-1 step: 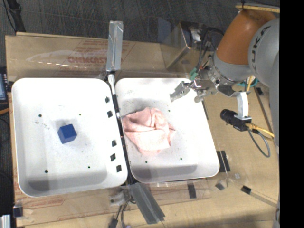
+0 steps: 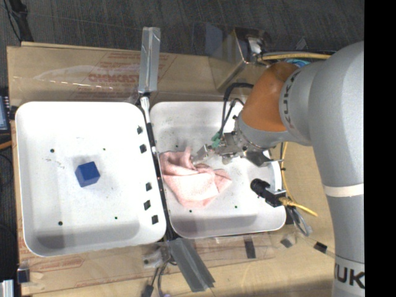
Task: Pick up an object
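- Pink cloth (image 2: 192,178) lies crumpled in the right bin (image 2: 185,113), near the divider — soft folds offer an easy pinch
- Gripper (image 2: 207,153) sits low at the cloth's upper edge, apparently to grasp it; whether its fingers are open or closed I cannot tell
- Blue cube (image 2: 87,173) rests apart in the left bin (image 2: 37,228)

A dark grey carpeted floor (image 2: 124,8) fills the top of the view. Below it lies a flat brown cardboard sheet with faded red print (image 2: 80,73), covering the bench. A grey metal bracket (image 2: 148,60) stands upright on it, and light glares off the cardboard.
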`<action>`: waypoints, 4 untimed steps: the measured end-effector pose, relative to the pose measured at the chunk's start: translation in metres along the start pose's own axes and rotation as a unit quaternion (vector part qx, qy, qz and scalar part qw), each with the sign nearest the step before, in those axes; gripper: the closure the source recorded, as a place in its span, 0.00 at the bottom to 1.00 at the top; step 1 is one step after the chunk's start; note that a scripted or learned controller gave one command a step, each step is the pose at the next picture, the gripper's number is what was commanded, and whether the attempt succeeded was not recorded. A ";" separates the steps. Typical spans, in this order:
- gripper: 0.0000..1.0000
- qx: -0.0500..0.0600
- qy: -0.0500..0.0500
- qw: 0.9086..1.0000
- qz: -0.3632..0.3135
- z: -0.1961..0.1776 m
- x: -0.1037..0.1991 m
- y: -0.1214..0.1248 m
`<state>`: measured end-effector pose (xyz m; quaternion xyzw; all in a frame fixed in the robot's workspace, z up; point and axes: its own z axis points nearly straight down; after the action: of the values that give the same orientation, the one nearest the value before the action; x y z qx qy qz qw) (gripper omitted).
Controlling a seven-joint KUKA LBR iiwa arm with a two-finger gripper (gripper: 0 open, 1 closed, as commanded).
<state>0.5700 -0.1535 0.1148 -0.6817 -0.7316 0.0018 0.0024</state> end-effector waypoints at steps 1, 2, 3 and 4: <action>0.00 -0.001 0.000 0.999 -0.034 -0.036 0.059 -0.031; 0.00 -0.002 -0.001 0.995 -0.097 0.023 0.017 -0.007; 1.00 -0.001 0.000 0.995 -0.099 0.013 0.018 -0.007; 1.00 -0.002 0.000 0.975 -0.222 0.023 0.004 -0.034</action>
<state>0.5353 -0.1520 0.0925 -0.5019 -0.8649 -0.0002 0.0008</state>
